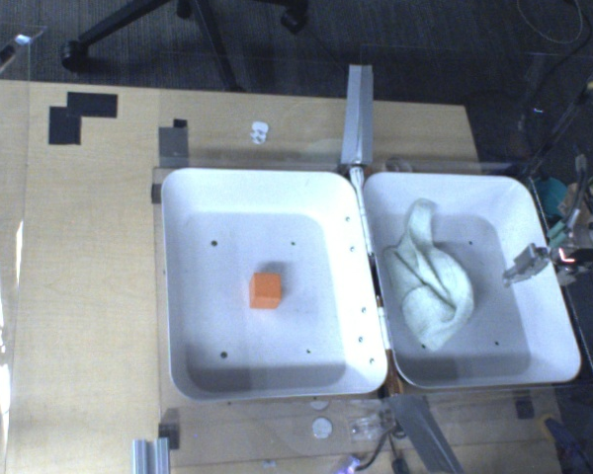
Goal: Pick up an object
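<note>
Right bin [494, 200]: white cloth [433, 282], long axis running near-to-far; gripper [526, 263] just to its right at the rim, grip state cannot be told. Left bin [193, 294]: orange cube [266, 290], well apart.

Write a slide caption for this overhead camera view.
Orange block in left bin, crumpled white cloth in right bin, gripper at its right rim.

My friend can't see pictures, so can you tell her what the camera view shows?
Two shallow white plastic bins sit side by side on a wooden bench: the left bin holds a small orange cube, the right bin a crumpled white cloth. The robot's metal tool reaches over the right bin's right edge, apart from the cloth.
</note>
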Available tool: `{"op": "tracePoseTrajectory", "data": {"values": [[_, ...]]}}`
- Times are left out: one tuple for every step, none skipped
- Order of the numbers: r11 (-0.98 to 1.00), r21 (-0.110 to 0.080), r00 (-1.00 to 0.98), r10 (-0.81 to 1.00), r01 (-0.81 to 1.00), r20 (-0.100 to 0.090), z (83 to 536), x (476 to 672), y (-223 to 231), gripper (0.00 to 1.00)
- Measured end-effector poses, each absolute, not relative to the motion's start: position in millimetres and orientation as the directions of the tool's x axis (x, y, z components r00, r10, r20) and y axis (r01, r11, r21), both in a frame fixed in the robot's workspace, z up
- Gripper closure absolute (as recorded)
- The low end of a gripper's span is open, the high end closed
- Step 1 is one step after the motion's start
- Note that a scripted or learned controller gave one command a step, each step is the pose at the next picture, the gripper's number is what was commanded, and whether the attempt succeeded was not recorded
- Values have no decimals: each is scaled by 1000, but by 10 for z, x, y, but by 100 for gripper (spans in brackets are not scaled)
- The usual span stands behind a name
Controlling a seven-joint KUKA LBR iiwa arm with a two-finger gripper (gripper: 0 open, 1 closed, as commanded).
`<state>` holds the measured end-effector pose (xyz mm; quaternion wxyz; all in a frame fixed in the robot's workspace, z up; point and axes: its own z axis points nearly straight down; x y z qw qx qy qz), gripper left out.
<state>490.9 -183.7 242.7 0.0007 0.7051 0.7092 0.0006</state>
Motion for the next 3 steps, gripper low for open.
{"op": "tracePoseTrajectory", "data": {"values": [[104, 8, -104, 995, 995, -3, 967, 5114, -1865, 0], [106, 11, -106, 994, 994, -3, 1074, 5130, -1858, 100], [-24, 4, 24, 1000, 1000, -1, 2031, 5564, -1460, 100]]}}
